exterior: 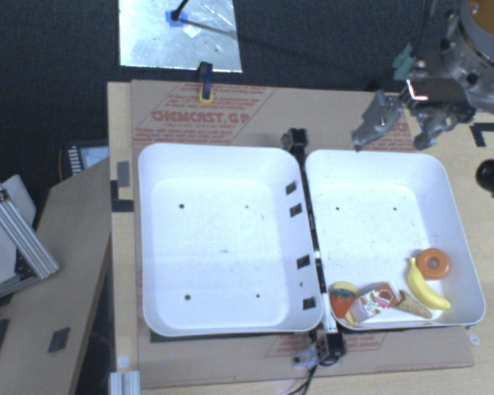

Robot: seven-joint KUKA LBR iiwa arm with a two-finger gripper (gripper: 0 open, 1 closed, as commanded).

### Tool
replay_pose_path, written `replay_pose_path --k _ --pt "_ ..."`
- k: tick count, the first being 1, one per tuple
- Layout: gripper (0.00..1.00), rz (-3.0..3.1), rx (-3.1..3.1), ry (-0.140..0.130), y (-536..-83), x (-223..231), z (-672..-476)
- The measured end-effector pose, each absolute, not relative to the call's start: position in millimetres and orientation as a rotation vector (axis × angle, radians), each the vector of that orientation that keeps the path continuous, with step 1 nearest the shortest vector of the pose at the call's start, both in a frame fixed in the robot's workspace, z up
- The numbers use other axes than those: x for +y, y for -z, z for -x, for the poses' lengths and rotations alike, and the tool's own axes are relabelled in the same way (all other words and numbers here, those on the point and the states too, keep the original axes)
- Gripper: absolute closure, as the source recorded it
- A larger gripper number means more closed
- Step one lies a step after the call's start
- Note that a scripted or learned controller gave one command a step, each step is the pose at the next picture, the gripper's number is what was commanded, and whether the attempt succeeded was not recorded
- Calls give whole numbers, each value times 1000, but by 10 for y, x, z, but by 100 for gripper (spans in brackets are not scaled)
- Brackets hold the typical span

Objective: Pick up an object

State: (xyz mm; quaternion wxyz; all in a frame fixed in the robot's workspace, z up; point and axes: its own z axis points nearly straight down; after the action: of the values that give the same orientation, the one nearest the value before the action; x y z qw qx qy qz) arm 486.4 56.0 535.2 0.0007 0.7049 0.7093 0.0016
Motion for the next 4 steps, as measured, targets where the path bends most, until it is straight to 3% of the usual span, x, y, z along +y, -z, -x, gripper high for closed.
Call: replay_pose_path --k 2,3,4 --pt "0 -2210 2234 -5 -5347 1878 -4928" --pt "100 -2216 2225 -9 -5466 1840 -4934" --pt "100 -2228 2211 0 -5345 1087 -5194"
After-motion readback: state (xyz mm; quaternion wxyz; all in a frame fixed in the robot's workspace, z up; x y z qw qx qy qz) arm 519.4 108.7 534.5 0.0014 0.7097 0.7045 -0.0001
